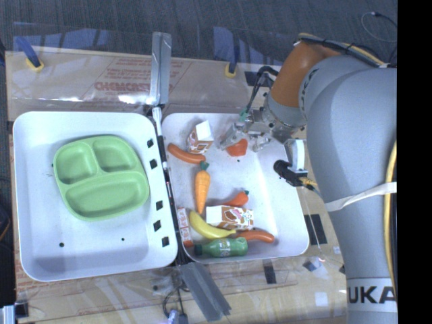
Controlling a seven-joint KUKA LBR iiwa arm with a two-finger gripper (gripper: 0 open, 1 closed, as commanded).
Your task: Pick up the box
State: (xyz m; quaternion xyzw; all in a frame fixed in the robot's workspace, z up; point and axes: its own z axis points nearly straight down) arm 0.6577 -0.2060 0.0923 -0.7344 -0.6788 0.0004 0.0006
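- The step in hand looked like the approach: the grey arm with its orange band (304, 73) reached in from the right, and the tool (237, 135) hung low over the far end of the right-hand shallow white bin (287, 211).
- Whether the tool stood apart or together could not be told; its tip was a blur of metal parts, with a small red-orange item (237, 148) just under it.
- Two things in that bin could pass for the box. The small white carton with brown and orange print (200, 136) stood tilted at the far end, just to the left of the tool. The flat white box with brown print (229, 217) lay on its side near the front.
- The nearer carton seemed the likelier aim; nothing was seen gripped.
- The next move would call for a short shift left and a descent onto the carton, clear of the orange sausage-shaped toy (185, 154) touching its base.
- The flat box sat crowded: a yellow banana (206, 228) lay against its front and a carrot (202, 189) just beyond it.
- The left bin (40, 248) held a green divided plate (101, 177).
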